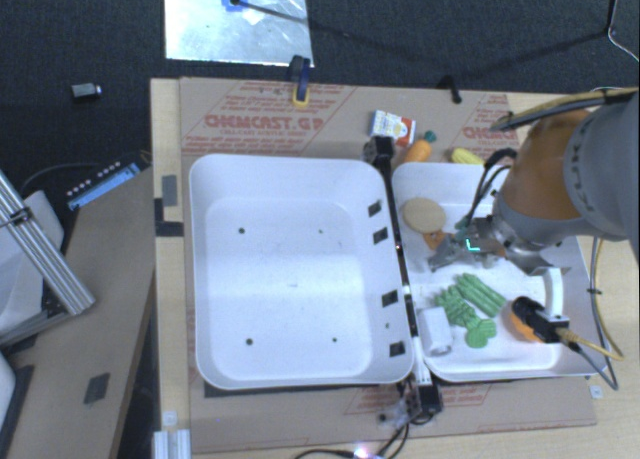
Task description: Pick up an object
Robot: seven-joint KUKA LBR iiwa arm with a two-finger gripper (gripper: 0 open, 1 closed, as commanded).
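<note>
**Camera view, from above at a slant.** The arm (600,172) enters from your right and is cut off by the frame edge. Its grey housing and orange band cover the back right corner of the right bin (450,179).

The claw (450,255) sits low over the middle of that bin. It is just in front of a tan disc (423,214) and beside a small orange piece (433,239), whose far end the disc hides. You see the claw from above as a grey wedge with a green light behind it. You cannot tell how far it is open, nor whether it has hold of anything.

The objects you could pick all lie in the right bin:
- A green ridged object (472,295) lies at a slant towards the front.
- A smaller green lump (481,333) lies just beside its front end.
- A white block (435,328) lies by the left wall.
- An orange object (518,313) near the front right is partly covered by robot hardware, so its shape is hard to make out.

The left bin (290,257) adjoins the right one, with black clips (380,236) along its rim on the side next to the right bin. Both bins rest on a printed cardboard sheet (260,119) laid on the table (166,287).

Behind the right bin, on the sheet, stand a white-and-red carton (390,127), an orange item (418,150) and a yellow item (463,157). All three are too small to identify.
</note>
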